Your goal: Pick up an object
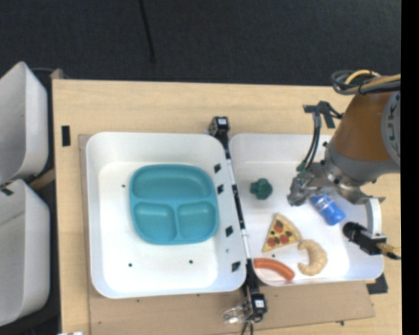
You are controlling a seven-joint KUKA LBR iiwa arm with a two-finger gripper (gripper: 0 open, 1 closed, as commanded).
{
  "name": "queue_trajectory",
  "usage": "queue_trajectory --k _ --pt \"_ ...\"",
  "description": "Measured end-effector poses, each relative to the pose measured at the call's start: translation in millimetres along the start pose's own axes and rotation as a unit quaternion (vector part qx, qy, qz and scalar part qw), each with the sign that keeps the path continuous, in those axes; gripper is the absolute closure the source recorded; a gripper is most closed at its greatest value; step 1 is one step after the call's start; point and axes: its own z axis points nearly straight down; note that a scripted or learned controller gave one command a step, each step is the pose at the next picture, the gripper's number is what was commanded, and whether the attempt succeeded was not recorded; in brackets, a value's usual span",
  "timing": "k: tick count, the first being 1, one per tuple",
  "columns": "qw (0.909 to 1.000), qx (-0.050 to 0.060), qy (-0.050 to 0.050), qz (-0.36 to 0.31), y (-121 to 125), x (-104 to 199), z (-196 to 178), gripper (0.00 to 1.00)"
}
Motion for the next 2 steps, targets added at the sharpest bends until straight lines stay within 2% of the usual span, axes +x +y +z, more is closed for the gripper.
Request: queue_trajectory --k 2 --pt "1.0000 0.000 0.000 -0.006 8.0 5.5 -83.1 1.00"
